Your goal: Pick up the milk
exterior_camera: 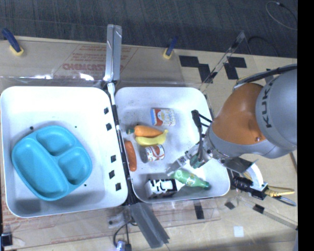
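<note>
The milk looks like the small white carton with red and blue print (163, 117), lying on its side in the upper middle of the right bin (193, 101). My gripper (190, 162) hangs low over the bin's lower right, well below and to the right of that carton. It is just above a green bottle (192, 180) that lies on the bin floor. The grey arm with its orange band (240, 120) reaches in from the right.
A banana and an orange carrot (149, 133) lie below the carton, with a small can (155, 153) under them. A red sausage (131, 155) lies by the left wall and a black-and-white box (163, 187) at the front. A blue divided plate (51, 161) sits in the left bin.
</note>
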